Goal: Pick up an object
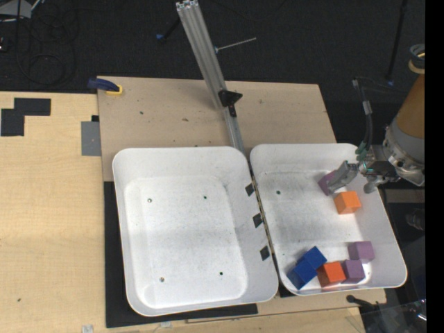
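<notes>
Inside the right bin [305,159], an orange cube [347,202] lies just below the gripper [338,180]; whether its jaws are open cannot be told. 4 blocks cluster at the near edge: blue block [307,266], orange block [332,273], 2 purple blocks [359,251]. No writing is legible.

Bench of pale plywood [166,113], set beyond a lighter wooden tabletop [41,207] on the left. Black rectangular patches [24,113] and one grey patch [90,137] on that lighter top. Small blue-and-yellow clamp [105,85] at the plywood's far left corner. Long ribbed aluminium bar [205,54], slanted, with a black bracket [229,97] partway down, reaching to the gap between the bins. Three small black clips [257,219] along that gap. Dark floor behind with loose black cables [48,54] and a thin metal rod [236,45].
</notes>
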Controlling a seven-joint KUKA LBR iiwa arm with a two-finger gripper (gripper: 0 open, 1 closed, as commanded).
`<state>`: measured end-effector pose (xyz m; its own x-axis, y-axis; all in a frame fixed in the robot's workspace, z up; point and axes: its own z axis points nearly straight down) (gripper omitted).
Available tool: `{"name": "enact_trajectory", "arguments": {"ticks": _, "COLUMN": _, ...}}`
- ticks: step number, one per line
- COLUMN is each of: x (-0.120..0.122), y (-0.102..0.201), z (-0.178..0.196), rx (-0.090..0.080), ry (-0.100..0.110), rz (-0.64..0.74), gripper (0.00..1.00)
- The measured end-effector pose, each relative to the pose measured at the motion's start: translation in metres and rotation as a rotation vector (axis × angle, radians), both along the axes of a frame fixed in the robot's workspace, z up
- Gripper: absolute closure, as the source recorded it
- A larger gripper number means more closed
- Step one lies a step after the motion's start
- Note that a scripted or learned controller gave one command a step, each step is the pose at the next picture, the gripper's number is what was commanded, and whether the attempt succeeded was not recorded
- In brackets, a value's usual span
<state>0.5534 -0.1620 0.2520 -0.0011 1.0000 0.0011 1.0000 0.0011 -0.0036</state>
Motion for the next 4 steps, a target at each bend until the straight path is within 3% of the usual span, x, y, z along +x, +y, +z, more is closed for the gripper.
{"name": "enact_trajectory", "arguments": {"ticks": 1, "x": 0.000, "y": 0.000, "z": 0.000, "rx": 0.000, "ry": -0.001, "rz": -0.002, "gripper": 0.00}}
{"name": "enact_trajectory", "arguments": {"ticks": 3, "x": -0.010, "y": -0.003, "z": -0.119, "rx": 0.002, "ry": 0.006, "rz": -0.002, "gripper": 0.00}}
{"name": "enact_trajectory", "arguments": {"ticks": 4, "x": -0.009, "y": -0.003, "z": -0.160, "rx": 0.000, "ry": -0.003, "rz": -0.005, "gripper": 0.00}}
